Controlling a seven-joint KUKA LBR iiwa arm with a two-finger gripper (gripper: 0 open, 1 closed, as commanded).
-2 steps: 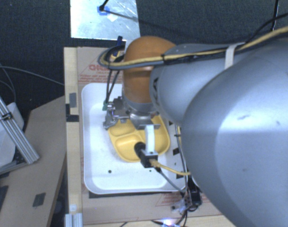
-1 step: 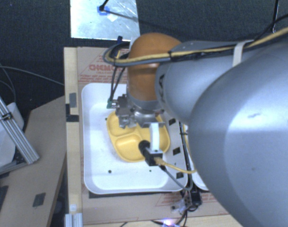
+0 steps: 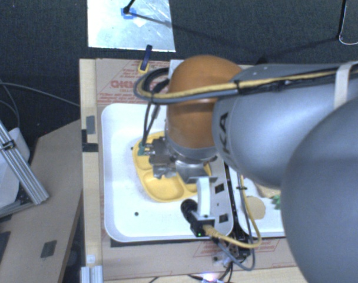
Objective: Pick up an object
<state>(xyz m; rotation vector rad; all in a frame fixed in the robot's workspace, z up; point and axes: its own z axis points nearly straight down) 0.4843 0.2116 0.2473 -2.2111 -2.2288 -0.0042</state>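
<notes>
Camera view: a yellow, shallow moulded plastic tray (image 3: 161, 184) lies in the left white bin (image 3: 117, 158), toward that bin's 3 o'clock side. It looks light, stiff and smooth, likely slippery; its raised rim seems the best place to pinch. The gripper (image 3: 167, 164) sits directly over the tray's 12 o'clock half, under the orange-banded wrist (image 3: 194, 108); whether it is released or clenched I cannot tell.
</notes>
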